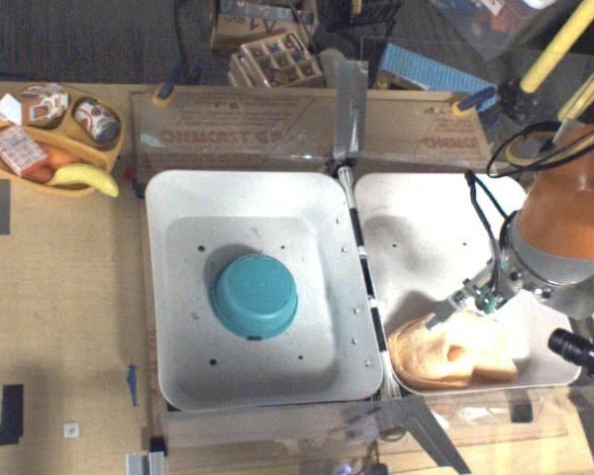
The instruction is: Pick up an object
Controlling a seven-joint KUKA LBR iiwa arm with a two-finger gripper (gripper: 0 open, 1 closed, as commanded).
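Observation:
A tan bread-like object (pixel 451 352) lies at the near edge of the right bin (pixel 416 226). A teal bowl (pixel 255 295) rests upside down in the middle of the left bin (pixel 178 216). My gripper (pixel 453 310) hangs low over the right bin, just above the bread's upper edge, coming in from the right under the orange band of the arm (pixel 566 216). Its tip points down and left toward the bread. Nothing is seen held between its fingers.
A tray of toy food with a banana (pixel 49 146) sits on the bench at the far left. Cardboard flaps (pixel 307 127) line the back of both bins. Black cables (pixel 490 206) loop beside the arm.

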